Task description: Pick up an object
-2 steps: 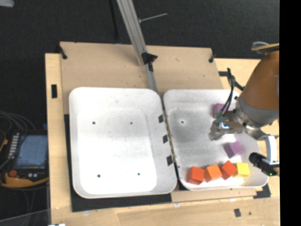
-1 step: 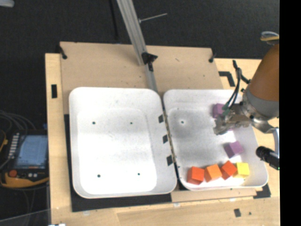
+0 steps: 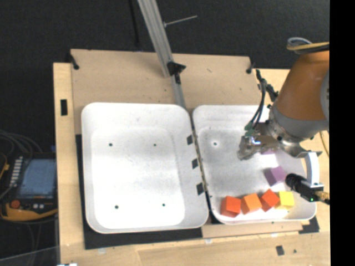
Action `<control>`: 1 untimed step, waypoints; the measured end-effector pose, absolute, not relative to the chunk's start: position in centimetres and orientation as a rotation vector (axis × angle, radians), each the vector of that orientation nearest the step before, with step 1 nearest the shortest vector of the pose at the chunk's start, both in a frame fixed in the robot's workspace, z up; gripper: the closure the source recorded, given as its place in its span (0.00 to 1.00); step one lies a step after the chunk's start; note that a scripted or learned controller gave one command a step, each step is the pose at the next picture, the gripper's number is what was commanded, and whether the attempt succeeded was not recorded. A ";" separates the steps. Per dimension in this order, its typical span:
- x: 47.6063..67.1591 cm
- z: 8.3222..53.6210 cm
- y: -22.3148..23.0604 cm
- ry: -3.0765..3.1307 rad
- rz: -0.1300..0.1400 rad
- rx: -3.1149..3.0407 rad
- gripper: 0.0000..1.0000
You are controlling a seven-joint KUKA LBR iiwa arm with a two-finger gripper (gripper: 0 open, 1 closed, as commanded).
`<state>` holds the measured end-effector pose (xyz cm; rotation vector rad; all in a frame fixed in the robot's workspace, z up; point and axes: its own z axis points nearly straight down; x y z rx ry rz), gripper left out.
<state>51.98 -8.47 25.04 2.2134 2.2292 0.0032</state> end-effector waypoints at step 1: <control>51.3 24.1 -3.2 2.230 0.001 2.214 1.00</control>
